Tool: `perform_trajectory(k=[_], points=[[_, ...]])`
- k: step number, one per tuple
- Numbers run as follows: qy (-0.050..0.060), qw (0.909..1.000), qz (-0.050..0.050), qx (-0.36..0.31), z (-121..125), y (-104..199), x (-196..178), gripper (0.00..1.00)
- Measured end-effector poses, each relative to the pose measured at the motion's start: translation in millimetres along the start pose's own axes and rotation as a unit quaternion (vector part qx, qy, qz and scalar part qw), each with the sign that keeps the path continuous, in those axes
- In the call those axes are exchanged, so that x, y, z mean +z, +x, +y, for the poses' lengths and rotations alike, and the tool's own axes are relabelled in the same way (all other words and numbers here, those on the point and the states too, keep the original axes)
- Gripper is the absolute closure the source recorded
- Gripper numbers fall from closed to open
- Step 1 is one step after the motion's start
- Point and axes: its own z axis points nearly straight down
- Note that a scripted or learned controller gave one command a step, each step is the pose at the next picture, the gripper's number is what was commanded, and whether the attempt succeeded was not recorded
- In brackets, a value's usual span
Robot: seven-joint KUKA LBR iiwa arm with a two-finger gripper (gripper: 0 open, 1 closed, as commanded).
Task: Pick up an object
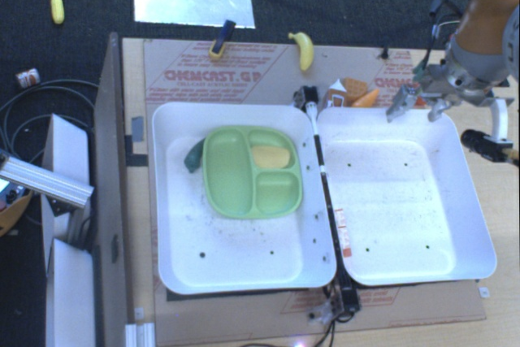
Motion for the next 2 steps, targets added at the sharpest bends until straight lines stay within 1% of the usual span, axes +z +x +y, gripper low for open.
perform_trajectory(k=[1,2], points=[[0.003,1.0000,0.002,-0.003,4.5,58.0,134.8,0.00],[-0.001,1.0000,0.000,0.001,12.4,31.6,126.2,0.00]])
